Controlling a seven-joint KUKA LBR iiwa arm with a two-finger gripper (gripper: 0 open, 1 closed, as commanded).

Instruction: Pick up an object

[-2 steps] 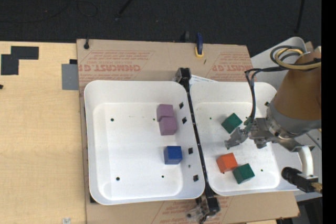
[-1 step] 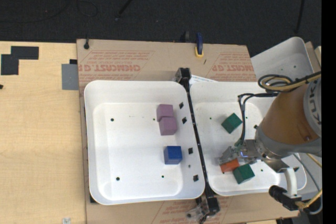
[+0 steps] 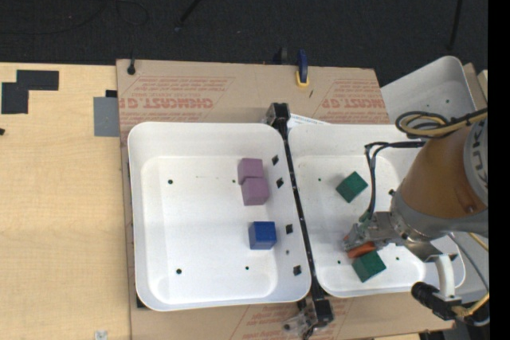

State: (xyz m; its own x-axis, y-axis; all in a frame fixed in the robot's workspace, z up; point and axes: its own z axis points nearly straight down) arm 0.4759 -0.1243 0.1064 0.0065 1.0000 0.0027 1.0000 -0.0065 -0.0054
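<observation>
The gripper (image 3: pixel 362 239) hangs low in the right bin (image 3: pixel 335 151), over an orange piece (image 3: pixel 363 250) just beside a green block (image 3: pixel 369 266); whether it grips I cannot tell. Best to centre on 1 object, clear of its neighbour, then close.

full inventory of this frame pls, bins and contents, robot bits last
bins: 2, white, side by side on the bench; left bin, right bin
purple blocks: 2, touching, upper middle of the left bin
blue cube: 1, left bin, below the purple pair
green blocks: 2, right bin; one in the upper part, one near the lower rim
orange piece: 1, small, right bin, by the gripper tip; too hidden to identify
cardboard sheet: 1, brown, under the bins
blue-and-yellow clamp: 1, cardboard's far edge
arm: 1, grey with orange band, over the right bin
gripper: 1, low over the lower green block
</observation>
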